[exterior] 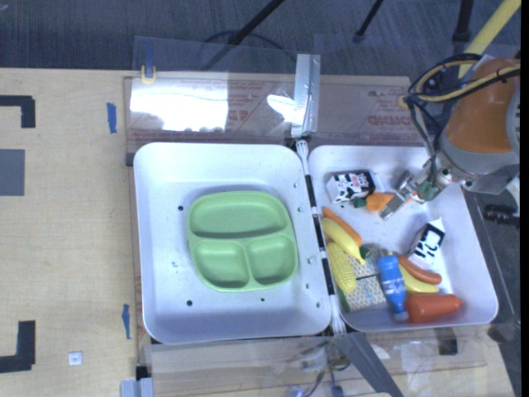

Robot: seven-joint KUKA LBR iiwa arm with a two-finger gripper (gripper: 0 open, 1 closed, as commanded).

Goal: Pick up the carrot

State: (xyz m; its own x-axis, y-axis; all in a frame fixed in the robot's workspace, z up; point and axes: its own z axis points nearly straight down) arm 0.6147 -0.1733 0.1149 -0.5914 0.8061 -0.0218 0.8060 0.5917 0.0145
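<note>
**Carrot at the gripper tip in the right bin**

Arm [483, 126] reaches in from the right, its orange band above the wrist, with the gripper [397, 201] lowered into the upper part of the right bin [483, 292]; the carrot [379, 203], a small orange piece, lies just at the gripper's tip, touching or nearly so; whether it sits between the fingers cannot be told, nor whether the pincer is released or clenched. Just left of the carrot lies a black-and-white cow-patterned toy [350, 186]; a black-and-white packet [427, 242] lies below the gripper; lower in the bin are a yellow banana [341, 236], a corn cob [341, 271], a blue bottle [392, 285] and a red-orange sausage-shaped piece [431, 306], crowded together. The left bin [161, 222] holds a green divided plate [198, 213], well apart from the carrot.
</note>
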